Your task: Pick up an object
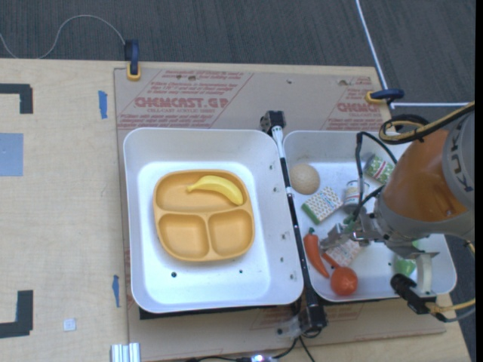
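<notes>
Camera view, lower right: gripper (337, 237) low in right bin (445, 277) above carrot (315, 254); grip state indiscernible.

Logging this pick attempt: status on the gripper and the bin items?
Gripper low in right bin, grasp unconfirmed. Carrot and tomato just below it. Banana on yellow tray, left bin.

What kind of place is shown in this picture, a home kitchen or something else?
Probably a robotics lab test bench, not a kitchen: a grey and orange arm reaches over two white bins, which sit on cardboard clamped to a bench.
</notes>
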You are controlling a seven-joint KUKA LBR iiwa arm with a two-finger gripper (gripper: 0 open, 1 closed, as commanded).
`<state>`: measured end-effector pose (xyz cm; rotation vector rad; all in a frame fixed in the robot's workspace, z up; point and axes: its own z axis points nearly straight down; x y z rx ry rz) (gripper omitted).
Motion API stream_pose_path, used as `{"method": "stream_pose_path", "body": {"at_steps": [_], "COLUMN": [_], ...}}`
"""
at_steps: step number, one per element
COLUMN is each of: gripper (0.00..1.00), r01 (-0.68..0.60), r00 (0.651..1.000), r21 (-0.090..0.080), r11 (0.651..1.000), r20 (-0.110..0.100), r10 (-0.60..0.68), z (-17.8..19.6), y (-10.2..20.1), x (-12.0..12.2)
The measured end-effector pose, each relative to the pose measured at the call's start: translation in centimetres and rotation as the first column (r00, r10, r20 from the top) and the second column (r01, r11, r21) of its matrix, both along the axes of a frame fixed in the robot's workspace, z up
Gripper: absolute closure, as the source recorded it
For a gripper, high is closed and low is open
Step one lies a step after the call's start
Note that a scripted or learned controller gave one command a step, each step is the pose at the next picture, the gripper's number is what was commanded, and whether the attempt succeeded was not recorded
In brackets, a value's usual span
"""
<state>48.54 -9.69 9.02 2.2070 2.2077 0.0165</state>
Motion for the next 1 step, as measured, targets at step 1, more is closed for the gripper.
{"method": "stream_pose_path", "body": {"at_steps": [1], "gripper": [1.0], "r01": [0.004], "r00": [1.0], "r21": [-0.008], "r11": [1.0], "r20": [0.007], "r10": [-0.004], "z": [1.09], "y": [-0.38], "x": [0.13]}}
